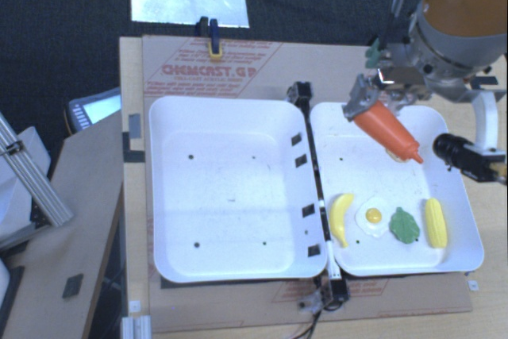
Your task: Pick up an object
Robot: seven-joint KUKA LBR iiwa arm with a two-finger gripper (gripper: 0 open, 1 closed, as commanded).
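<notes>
Along the right white plastic bin's (pixel 456 250) near edge lie a yellow toy banana (pixel 340 218), a fried-egg toy (pixel 372 217), a green leafy toy (pixel 405 225) and a yellow corn cob (pixel 435 222). Farther back, the two-finger metal gripper (pixel 367 109) pinches an orange toy carrot (pixel 387 131), lifted and tilted above that bin.

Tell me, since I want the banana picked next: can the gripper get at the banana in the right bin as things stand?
Probably not right away: the gripper already holds the carrot above the right bin. The banana itself lies uncovered by the divider, apart from the fried egg.
</notes>
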